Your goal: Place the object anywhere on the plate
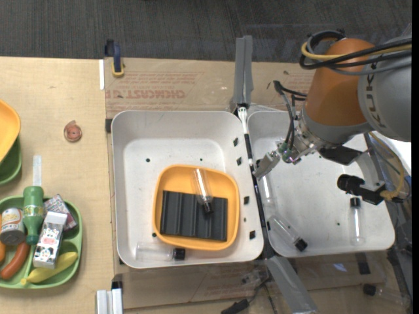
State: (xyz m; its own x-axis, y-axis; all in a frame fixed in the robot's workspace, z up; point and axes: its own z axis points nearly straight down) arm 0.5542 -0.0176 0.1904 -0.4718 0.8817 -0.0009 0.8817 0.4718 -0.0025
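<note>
one grey arm with an orange band (pixel 337 84) reaches in from the right, and its two-finger metal claw (pixel 288 152) hangs over the far left part of the right shallow white plastic bin (pixel 380 237), close to the wall between the bins. whether the claw is open or closed i cannot tell, since the wrist hides most of it. in that right bin a clear plastic tube with a black cap (pixel 355 218) lies near the right side, and a second clear tube with a dark end (pixel 288 234) lies along the near left wall.

in the left shallow white plastic bin (pixel 131 175) sits the orange square plastic plate (pixel 167 182), which bears a black ribbed rectangular block (pixel 186 218). the task's thing, a clear slim tube with a dark tip (pixel 203 190), lies on the plate, partly over the far edge of the black block. another clear tube with a black cap (pixel 160 254) lies on the bin floor just near of the plate.

on the wooden bench to the left stands a green plastic tray of toy food (pixel 69 263), well apart from both bins.
</note>
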